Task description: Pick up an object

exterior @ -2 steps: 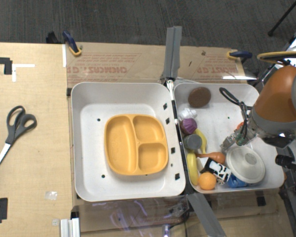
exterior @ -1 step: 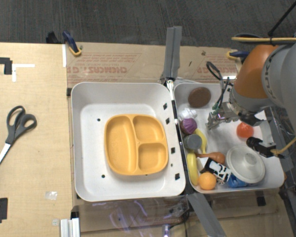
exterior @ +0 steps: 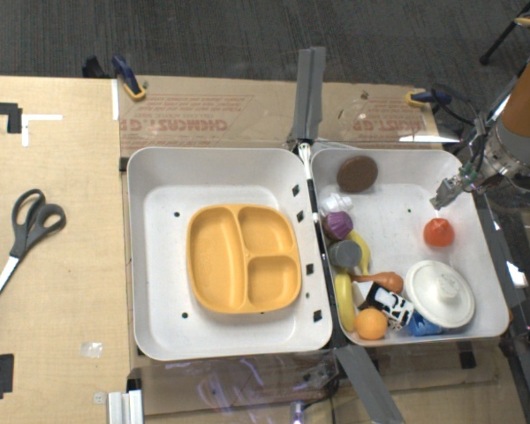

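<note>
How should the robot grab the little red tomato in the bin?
Best to take the tomato around its round middle, coming straight down from above. It sits apart from the other things on the bare floor of the right bin, so there looks to be room on both sides for the fingers. The hand hangs just above it, near the bin's right wall.

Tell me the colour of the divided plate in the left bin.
The divided plate is yellow-orange, as the camera view shows clearly.
</note>
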Robot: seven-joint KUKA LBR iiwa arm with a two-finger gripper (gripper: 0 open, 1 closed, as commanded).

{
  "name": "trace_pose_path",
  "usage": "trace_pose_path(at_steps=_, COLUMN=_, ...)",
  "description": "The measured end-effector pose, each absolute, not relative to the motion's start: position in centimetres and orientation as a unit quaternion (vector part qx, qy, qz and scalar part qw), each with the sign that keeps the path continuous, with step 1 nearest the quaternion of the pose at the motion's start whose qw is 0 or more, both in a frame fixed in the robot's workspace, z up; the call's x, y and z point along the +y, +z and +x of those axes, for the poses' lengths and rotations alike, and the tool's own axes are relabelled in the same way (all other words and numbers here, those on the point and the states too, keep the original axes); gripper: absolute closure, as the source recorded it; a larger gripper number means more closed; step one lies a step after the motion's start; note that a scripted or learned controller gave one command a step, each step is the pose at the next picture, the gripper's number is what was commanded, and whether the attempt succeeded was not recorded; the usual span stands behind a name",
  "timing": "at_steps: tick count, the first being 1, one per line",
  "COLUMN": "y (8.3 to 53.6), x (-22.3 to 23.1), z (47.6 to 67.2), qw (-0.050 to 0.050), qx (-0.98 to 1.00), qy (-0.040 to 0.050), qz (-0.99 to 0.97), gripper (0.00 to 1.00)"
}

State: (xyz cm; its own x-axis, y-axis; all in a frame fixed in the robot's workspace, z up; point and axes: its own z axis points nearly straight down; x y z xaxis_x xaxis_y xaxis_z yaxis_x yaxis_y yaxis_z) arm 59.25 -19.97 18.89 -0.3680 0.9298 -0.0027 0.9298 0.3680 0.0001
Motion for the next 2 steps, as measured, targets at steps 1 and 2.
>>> trace_pose_path(at_steps=1, y=9.8, x=-19.0, z=50.3, qw=0.006, qx=0.85, qy=0.0022, qz=0.527, gripper=1.0)
trace_pose_path(at_steps=2, y=19.7, x=-8.4, z=52.7, qw=0.001, qx=0.822, qy=0.0, qz=0.569, gripper=1.0)
